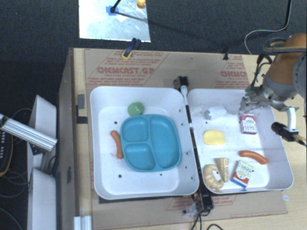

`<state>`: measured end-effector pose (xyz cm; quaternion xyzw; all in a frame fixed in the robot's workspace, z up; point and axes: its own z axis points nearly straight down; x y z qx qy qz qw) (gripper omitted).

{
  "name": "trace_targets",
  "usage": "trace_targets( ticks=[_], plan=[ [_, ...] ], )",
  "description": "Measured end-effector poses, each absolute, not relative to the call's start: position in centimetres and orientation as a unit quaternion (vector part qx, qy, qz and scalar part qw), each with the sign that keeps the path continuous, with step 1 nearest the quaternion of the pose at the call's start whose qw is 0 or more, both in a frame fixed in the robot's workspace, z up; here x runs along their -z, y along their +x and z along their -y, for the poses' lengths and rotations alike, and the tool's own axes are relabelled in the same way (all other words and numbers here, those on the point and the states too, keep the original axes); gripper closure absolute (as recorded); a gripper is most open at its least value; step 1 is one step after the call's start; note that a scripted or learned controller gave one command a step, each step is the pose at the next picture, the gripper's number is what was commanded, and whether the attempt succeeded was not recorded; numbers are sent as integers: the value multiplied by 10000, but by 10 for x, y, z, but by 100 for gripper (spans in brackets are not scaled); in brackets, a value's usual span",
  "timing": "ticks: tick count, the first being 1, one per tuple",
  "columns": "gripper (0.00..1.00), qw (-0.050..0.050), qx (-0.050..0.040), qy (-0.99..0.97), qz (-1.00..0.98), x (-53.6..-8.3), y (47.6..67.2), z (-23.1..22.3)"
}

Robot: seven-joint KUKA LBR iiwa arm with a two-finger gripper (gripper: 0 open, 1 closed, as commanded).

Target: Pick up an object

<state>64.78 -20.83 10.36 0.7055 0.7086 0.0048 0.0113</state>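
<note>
My gripper (pixel 248 106) hangs over the far right part of the right bin (pixel 280 176), just above a small pink and white carton (pixel 248 124). I cannot tell whether it touches the carton. Also in this bin lie a yellow block (pixel 214 137), a white object (pixel 215 112), an orange sausage (pixel 253 156), a croissant (pixel 212 175), a cone (pixel 222 168) and a red, white and blue box (pixel 243 173).
The left bin (pixel 103 128) holds a blue divided plate (pixel 150 142), a green object (pixel 135 109) and another orange sausage (pixel 117 143). A black divider clip (pixel 183 83) sits where the two bins meet. The grey and orange arm (pixel 285 66) enters from the right.
</note>
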Motion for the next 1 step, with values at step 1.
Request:
trace_targets(
  ticks=[1],
  plan=[
    [0, 111, -47, 7055, -7087, -103, 648, 208]
  ],
)
